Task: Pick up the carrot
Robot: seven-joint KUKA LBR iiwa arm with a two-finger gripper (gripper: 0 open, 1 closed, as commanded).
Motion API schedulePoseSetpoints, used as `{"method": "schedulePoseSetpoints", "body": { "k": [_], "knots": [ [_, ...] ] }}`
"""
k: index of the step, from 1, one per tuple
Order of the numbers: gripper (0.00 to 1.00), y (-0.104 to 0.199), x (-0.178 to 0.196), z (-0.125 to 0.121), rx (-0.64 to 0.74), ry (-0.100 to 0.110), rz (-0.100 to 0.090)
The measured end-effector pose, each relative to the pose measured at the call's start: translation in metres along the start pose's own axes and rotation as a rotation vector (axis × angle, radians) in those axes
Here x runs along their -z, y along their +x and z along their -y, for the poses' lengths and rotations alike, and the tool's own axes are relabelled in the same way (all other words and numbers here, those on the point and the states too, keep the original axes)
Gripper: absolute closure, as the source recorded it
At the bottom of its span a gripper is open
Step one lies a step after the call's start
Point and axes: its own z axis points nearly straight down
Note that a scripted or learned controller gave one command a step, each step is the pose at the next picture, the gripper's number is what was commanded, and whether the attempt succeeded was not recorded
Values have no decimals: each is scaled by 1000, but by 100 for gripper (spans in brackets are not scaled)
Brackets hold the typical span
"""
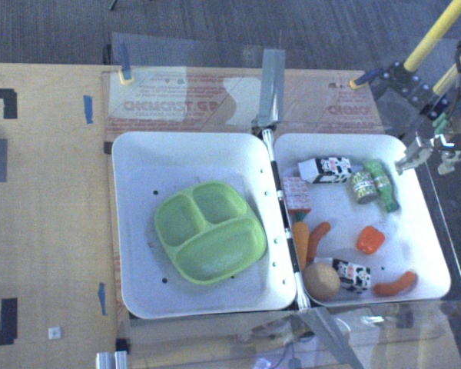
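The carrot (300, 246) is a short orange taper lying along the left wall of the right bin (434, 229), just above a tan potato (321, 280). A red-orange sausage-like piece (317, 237) leans against the carrot's right side. My gripper (429, 157) hangs at the upper right rim of the right bin, far to the right of the carrot and above the bin's edge. Nothing shows in it.
The right bin also holds a cow-print carton (326, 169), a can (362, 186), a green bottle (382, 184), a red-white box (296, 194), an orange pepper (371, 240), a small cow carton (353, 274) and a red sausage (394, 284). A green divided plate (209, 231) lies in the left bin (131, 206).
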Motion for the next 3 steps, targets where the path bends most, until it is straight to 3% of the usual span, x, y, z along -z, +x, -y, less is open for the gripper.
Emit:
{"method": "schedulePoseSetpoints", "body": {
  "k": [1, 2, 3],
  "knots": [
    [0, 38, -91, 88, 108, 2, -2],
    [0, 66, -177, 64, 517, -6, 1],
    [0, 18, -110, 89, 417, -2, 0]
  ]
}}
